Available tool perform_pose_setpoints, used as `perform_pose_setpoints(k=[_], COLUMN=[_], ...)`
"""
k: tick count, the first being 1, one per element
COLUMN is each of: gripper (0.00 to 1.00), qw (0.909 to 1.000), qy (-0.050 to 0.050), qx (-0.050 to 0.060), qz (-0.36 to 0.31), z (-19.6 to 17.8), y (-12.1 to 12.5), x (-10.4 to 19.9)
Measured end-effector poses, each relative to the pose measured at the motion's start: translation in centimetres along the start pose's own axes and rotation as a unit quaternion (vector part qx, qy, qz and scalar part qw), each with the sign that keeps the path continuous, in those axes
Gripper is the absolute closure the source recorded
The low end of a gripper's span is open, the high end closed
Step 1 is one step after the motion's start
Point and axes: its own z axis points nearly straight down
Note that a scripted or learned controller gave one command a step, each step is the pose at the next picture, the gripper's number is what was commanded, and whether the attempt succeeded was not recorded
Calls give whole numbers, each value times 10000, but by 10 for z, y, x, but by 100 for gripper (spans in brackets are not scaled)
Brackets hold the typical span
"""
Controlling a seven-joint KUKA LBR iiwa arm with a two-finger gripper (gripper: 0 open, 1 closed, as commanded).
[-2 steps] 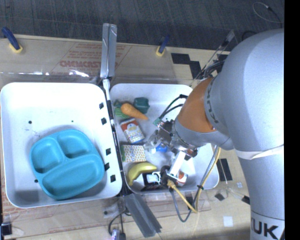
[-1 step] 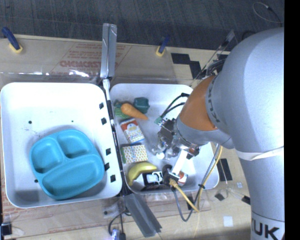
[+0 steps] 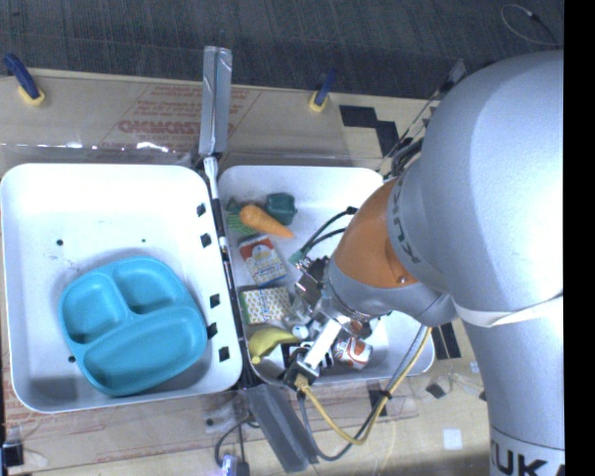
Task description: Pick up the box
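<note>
I reached in from the right, my grey arm [image 3: 486,216] covering much of the right bin [image 3: 307,181]. My gripper [image 3: 312,350] was low over the near part of that bin, pointing toward its front left corner. I could not tell how it was set, nor whether anything sat in it; from above, the wrist and cables hid too much.

The box [image 3: 264,262], a small flat carton with red and white print, lay along the left side of the right bin, about midway back. It was apart from my gripper, further back in the bin. Behind it lay a carrot [image 3: 266,220], with a dark green piece [image 3: 281,206] touching the carrot's far end. In front of the box was a patterned packet [image 3: 265,305], and nearer still a banana [image 3: 269,341], just left of my gripper. A red and white thing [image 3: 355,351] sat just right of the gripper.

In the left bin [image 3: 40,196] a blue divided plate [image 3: 132,323] rested toward the front.
</note>
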Motion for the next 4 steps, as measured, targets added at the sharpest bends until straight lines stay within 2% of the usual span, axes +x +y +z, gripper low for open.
perform_pose_setpoints(k=[1, 2, 3, 4], gripper=[100, 100, 100, 100], qw=[9960, 9998, 9952, 9910], qy=[5, 2, -10, -16], qx=[-11, -3, -3, 4], qz=[-895, -205, -977, -1340], z=[-51, -100, -99, -99], y=[9, -50, -107, -120], x=[-8, 58, 154, 118])
